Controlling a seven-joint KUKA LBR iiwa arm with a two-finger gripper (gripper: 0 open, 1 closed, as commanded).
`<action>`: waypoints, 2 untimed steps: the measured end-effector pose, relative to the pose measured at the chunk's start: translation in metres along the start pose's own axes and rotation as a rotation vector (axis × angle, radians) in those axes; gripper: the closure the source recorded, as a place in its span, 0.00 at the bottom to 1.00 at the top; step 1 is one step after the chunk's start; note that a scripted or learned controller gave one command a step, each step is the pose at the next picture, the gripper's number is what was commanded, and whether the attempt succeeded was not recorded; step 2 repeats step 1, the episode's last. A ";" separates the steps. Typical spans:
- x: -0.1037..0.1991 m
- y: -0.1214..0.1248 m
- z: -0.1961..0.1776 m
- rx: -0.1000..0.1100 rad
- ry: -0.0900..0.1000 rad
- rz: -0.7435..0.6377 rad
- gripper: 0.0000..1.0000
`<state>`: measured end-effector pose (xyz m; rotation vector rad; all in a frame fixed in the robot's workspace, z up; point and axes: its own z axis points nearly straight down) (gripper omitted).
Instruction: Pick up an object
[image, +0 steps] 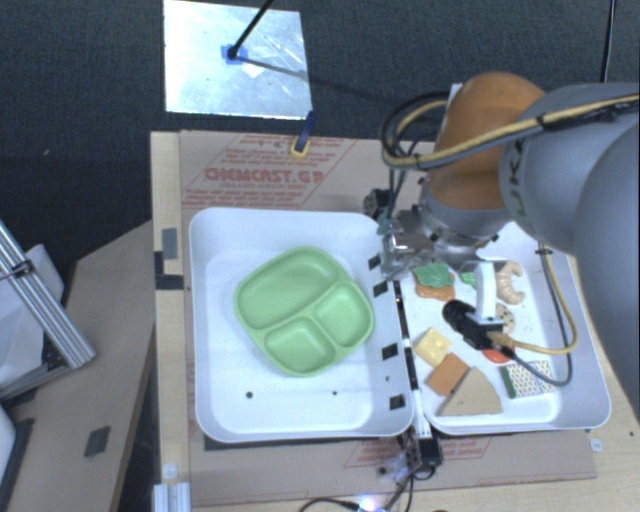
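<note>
The right bin holds several toy food pieces: a yellow cheese cube, an orange block, a tan wedge, a green and orange piece, a beige curved piece and a red piece. My gripper hangs over the far left part of this bin, close to the divider between the bins, just left of the green and orange piece. The arm's grey and orange wrist covers the bin's far end.
In the left bin lies a green divided plate. A patterned green piece and a speckled round piece lie at the right bin's near right. A brown cardboard sheet sits under both bins.
</note>
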<state>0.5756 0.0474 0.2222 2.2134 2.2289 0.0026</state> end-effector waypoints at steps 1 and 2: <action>-0.014 -0.014 0.004 0.002 -0.002 0.006 1.00; -0.014 -0.014 0.004 0.002 -0.002 0.006 1.00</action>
